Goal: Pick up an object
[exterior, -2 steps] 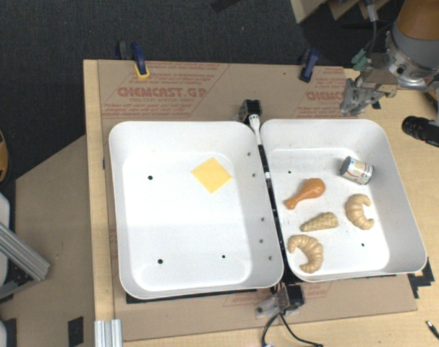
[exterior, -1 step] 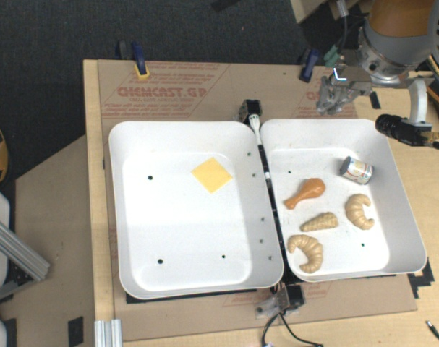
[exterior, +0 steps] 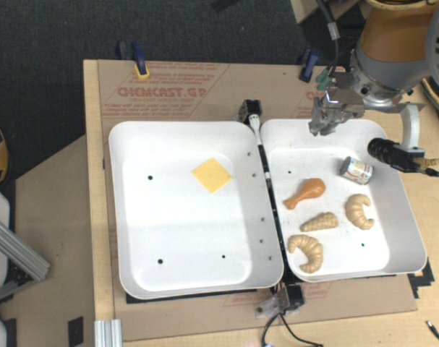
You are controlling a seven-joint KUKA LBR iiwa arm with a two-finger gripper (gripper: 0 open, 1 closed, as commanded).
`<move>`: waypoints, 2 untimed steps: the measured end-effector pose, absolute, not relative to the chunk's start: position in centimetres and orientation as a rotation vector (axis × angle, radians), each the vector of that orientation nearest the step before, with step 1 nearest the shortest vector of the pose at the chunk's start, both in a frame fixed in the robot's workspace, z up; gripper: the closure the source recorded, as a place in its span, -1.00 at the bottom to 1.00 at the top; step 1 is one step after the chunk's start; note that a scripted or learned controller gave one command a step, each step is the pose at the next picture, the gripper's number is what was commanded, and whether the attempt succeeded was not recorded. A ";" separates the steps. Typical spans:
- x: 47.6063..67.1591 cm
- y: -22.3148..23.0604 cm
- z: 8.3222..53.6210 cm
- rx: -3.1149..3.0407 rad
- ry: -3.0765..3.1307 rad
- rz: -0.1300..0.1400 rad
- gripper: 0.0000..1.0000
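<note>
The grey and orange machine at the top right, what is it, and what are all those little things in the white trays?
That is a robot arm, seen from one camera fixed above the bench and looking down at a slant. At its end is a two-finger gripper, hovering over the far edge of the right bin; nothing is between its fingers. The right bin holds toy food: a chicken drumstick, two croissants, a ridged cone-shaped pastry, and a small tin can lying on its side. The left bin holds a flat yellow square, perhaps a cheese slice. Both bins sit on a brown board.
</note>
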State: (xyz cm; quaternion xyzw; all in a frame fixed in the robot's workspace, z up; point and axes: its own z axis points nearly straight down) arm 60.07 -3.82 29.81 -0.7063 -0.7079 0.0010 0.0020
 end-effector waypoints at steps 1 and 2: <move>62.9 1.0 41.5 -2.222 -2.237 -0.018 1.00; 55.4 8.8 26.7 -2.202 -2.219 0.021 1.00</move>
